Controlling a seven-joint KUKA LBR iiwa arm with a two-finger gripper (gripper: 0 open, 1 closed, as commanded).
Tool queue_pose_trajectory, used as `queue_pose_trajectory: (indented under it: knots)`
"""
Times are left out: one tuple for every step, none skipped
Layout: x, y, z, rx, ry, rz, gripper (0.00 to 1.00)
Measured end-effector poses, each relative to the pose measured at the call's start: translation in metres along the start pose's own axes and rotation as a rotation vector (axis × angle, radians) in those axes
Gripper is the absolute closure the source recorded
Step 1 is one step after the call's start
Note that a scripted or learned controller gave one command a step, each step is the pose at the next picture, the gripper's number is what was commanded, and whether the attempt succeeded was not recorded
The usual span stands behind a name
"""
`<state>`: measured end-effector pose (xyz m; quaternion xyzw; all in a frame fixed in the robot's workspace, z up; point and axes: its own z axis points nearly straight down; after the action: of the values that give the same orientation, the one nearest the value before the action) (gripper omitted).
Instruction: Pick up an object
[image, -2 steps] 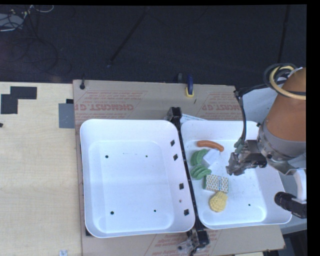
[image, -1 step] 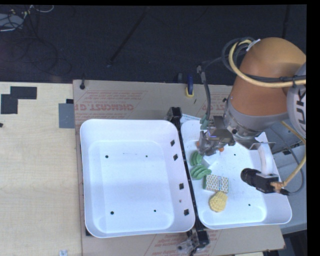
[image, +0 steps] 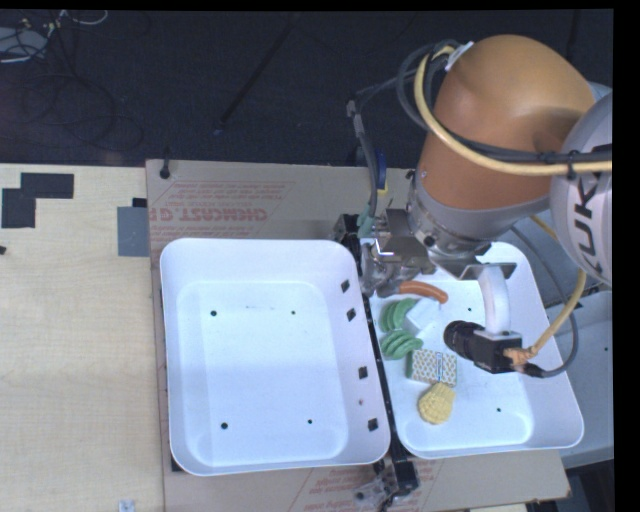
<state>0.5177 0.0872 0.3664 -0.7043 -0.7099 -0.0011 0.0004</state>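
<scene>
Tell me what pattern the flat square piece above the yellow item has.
The square piece has a pale green-and-white check; the camera view shows it best.

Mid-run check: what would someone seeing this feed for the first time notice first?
The arm's bulky orange band looms at the upper right, with the gripper low over the far left corner of the right bin. Just in front of it lies a tight cluster in that bin: an orange piece, green pods, a checkered block and a yellow piece.
</scene>
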Motion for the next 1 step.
queue_pose_trajectory:
  knots:
    - [-0.0051,-0.0428,-0.0944,-0.006,0.000,0.006,1.00]
